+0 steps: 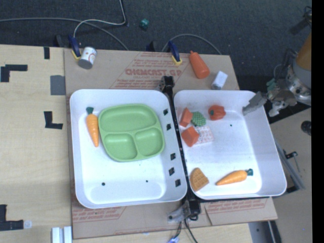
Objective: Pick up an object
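Observation:
The right bin (pixel 263 151) holds a red pepper (pixel 216 112), two orange-red pieces (pixel 186 117) (pixel 190 135), a green knobbly ball (pixel 198 119), a pale pink packet (pixel 204 134), a tan waffle (pixel 198 178) and a carrot (pixel 233 177). My gripper (pixel 266 99) hovers at the bin's upper right corner, right of the pepper and apart from every object. Nothing shows in its grasp.
In the left bin (pixel 81 176) lie a green divided plate (pixel 132 131) and a second carrot (pixel 92 127). Behind the bins on the cardboard rest an orange bottle shape (pixel 199 65), a white cube (pixel 219 79) and a small can (pixel 87 56). Cables run along the back.

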Motion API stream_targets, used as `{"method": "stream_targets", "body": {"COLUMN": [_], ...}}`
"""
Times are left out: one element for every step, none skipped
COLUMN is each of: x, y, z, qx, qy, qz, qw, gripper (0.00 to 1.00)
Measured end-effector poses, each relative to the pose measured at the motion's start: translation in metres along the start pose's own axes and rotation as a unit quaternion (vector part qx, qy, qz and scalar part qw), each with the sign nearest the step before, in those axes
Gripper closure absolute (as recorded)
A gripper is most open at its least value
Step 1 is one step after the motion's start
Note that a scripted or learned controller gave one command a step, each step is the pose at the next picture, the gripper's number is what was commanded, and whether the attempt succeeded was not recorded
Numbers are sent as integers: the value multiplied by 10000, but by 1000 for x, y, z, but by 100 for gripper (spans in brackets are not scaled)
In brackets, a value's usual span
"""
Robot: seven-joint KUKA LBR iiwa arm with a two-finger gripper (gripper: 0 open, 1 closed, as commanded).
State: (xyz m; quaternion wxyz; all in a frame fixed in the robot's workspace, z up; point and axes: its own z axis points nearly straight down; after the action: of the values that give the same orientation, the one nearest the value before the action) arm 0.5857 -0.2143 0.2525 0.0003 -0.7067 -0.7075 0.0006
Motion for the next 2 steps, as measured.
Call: {"method": "stream_targets", "body": {"x": [1, 11], "y": [82, 89], "z": [105, 140], "qx": [17, -125], "qy": [5, -38], "qz": [-8, 0], "qw": [10000, 9999], "gripper": [0, 0]}}
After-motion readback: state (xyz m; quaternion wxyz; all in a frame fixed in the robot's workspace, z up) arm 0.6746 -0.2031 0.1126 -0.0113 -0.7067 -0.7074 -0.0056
